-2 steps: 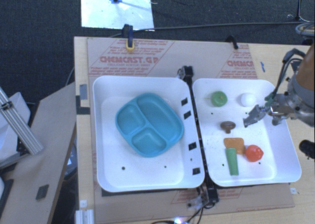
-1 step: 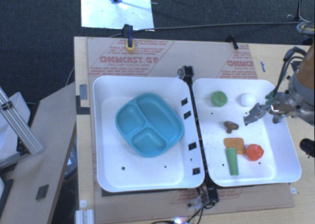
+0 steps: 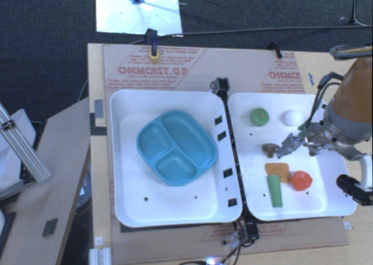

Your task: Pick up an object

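Two white bins [image 3: 175, 214] sat side by side. The left held a blue divided plate [image 3: 176, 147]. In the right, the gripper [image 3: 285, 148] hovered unclenched, a brown object [image 3: 269, 149] at its nine o'clock, nothing between its fingers.

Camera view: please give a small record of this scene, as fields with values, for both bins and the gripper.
left bin: holds a blue divided plate
right bin: holds a green ball, white ball, brown piece, orange block, green stick, red-orange object
gripper: low over the right bin, tips beside the brown piece
held object: none seen between the fingers
arm: enters from the right
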`<state>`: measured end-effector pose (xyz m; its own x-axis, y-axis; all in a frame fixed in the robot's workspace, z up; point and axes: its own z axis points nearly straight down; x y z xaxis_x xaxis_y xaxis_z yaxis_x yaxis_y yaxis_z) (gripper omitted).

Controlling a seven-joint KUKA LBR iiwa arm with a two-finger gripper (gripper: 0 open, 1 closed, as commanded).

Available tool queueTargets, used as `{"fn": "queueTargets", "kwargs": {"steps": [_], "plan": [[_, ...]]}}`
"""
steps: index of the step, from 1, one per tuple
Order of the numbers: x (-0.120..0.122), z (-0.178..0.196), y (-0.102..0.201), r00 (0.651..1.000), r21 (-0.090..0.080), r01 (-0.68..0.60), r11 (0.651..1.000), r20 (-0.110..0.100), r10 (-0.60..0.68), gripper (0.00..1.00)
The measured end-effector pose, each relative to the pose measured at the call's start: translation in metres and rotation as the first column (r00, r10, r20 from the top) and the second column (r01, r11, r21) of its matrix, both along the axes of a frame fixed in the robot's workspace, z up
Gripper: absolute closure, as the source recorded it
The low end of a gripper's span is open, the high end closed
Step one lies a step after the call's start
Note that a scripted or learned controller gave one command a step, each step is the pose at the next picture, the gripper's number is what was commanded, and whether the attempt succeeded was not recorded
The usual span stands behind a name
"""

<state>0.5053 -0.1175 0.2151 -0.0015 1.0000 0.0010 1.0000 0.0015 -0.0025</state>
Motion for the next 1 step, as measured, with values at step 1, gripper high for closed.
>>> {"fn": "queueTargets", "kwargs": {"steps": [1], "plan": [[0.0077,-0.0498,0.007,1.0,0.0,0.0,1.0,-0.001,0.0,0.0]]}}
